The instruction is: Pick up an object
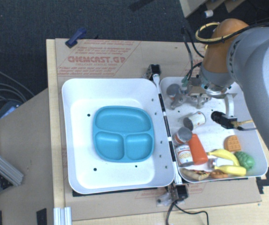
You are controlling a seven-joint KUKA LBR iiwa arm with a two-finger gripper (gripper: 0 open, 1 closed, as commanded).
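On our desk (106,55) the hand (190,97) hangs at twelve o'clock in the right bin (261,146); we cannot tell its state. Nothing looks lifted; the carrot (198,150) waits at six.

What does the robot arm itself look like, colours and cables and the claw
The arm is bulky, rounded and light grey, with a glossy orange band above the wrist. Black and pale yellow cables loop beside that band. Below it, the claw is a small cluster of grey metal parts with a short green lead at its side.
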